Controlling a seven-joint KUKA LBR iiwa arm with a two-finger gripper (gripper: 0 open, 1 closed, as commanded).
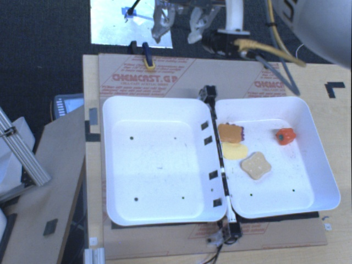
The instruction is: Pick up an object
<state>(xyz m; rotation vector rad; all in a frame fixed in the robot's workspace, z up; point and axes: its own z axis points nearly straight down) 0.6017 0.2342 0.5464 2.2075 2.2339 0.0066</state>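
The pincer [180,23] hangs at the top of the camera view, above the far edge of the counter [165,73] and well apart from both bins; its two metal fingers [162,21] are spread with a clear gap between them and nothing sits in that gap. The grey arm [313,15] comes in from the upper right, with a yellow cable [269,48] trailing beside it. Below, two shallow white bins sit side by side, touching along a black hinged seam in the middle. The left bin [110,164] shows only its bare white floor with a few small dark dots. The right bin [319,175] holds all the objects, gathered in its near-left and far parts: an orange-brown toy sandwich [230,132] with a purple edge lies close to the dividing seam; just beside and below it is a flat pale yellow piece [235,151], touching or nearly touching the sandwich; a tan toast-shaped piece [256,165] lies just below and to the right of the yellow one, overlapping its edge slightly. A small orange-red toy vegetable [285,136] with a dark spot rests apart from these, toward the bin's right wall. A yellow-and-blue clamp [148,56] stands at the counter's far edge.
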